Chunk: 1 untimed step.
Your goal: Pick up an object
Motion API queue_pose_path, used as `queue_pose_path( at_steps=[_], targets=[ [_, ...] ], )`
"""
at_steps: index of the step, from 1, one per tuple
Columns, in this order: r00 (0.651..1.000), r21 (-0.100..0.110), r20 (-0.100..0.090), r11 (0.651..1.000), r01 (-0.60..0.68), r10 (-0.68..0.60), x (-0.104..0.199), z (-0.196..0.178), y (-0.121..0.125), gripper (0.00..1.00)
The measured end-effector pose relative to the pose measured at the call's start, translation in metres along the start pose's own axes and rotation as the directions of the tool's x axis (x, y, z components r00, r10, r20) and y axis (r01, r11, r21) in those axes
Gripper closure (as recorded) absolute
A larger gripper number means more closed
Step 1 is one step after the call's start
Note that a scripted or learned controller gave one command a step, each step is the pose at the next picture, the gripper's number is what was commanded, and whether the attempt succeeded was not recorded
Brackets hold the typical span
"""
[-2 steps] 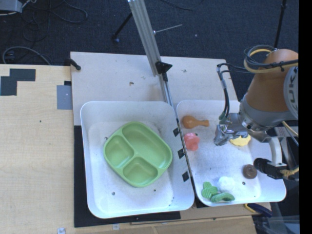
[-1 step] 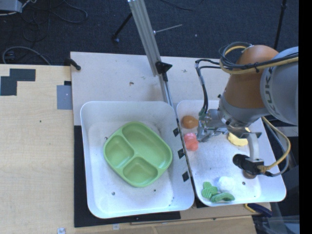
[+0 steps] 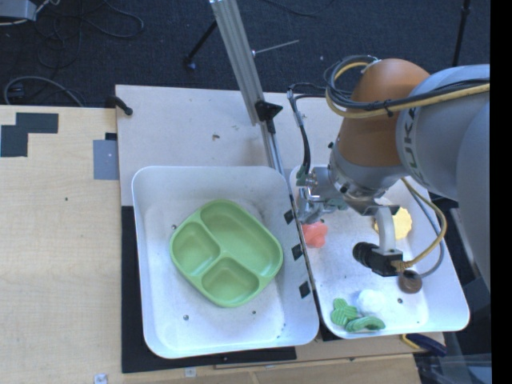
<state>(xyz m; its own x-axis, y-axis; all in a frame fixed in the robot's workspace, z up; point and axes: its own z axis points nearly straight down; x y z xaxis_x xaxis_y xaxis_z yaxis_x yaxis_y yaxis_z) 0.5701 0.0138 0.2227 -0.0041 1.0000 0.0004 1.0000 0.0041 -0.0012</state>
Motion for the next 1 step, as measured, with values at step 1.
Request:
queue_pose_path(
  at_steps=[1],
  targets=[
    [1.000,0.000,-0.001,1.000,-0.001,0.001,0.0430,-0.0014,0.0153,1.00]
  ],
)
